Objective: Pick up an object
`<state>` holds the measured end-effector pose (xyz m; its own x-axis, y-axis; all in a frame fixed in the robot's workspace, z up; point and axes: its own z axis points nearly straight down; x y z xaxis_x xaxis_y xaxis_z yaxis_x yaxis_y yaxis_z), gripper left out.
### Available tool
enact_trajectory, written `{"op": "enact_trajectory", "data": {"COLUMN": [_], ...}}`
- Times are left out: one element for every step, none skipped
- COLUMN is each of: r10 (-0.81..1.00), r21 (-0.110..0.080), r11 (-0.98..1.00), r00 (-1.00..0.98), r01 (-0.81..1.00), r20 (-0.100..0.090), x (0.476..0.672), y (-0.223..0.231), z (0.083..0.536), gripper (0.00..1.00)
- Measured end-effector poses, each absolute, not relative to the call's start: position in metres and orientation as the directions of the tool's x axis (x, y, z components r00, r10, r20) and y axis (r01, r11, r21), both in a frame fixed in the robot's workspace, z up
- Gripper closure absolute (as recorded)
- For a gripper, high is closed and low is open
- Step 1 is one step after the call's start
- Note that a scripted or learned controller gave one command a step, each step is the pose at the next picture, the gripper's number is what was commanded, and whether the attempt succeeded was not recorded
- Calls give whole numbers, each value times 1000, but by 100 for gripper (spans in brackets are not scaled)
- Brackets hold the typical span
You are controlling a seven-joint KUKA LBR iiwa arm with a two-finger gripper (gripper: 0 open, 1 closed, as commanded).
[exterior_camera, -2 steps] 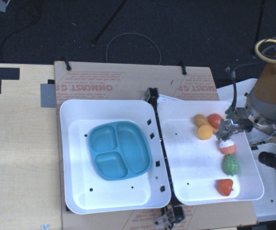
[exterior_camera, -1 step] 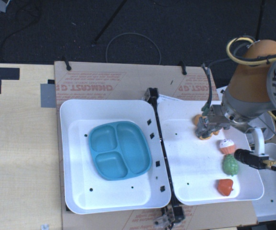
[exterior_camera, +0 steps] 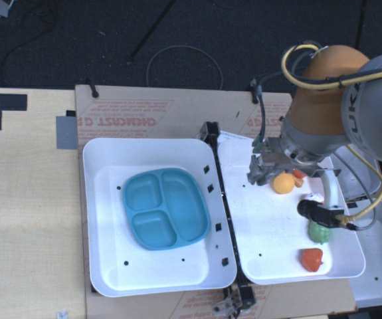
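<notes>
1. Over the right bin (exterior_camera: 270, 271), near its upper left part, my tool (exterior_camera: 260, 171) hangs low; whether it is apart or together I cannot tell.
2. Just beside my tool, to its right, an orange ball (exterior_camera: 284, 183) lies on the bin floor, with a small red piece (exterior_camera: 299, 175) touching its upper right.
3. Farther down that bin lie a green object (exterior_camera: 320, 232) and a red object (exterior_camera: 312, 259).
4. Across the divider, the left bin (exterior_camera: 104, 244) holds a blue divided plate (exterior_camera: 165, 208) on the tabletop (exterior_camera: 24, 211).
</notes>
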<state>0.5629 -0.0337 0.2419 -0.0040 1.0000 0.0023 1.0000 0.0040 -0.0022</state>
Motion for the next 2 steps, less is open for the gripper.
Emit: {"op": "enact_trajectory", "data": {"r10": [1000, 1000], "r21": [-4, -3], "r11": [3, 5], "r00": [-3, -5], "r01": [1000, 1000], "r20": [1, 2], "x": [575, 581], "y": [16, 79], "z": [228, 229], "gripper": [100, 100]}}
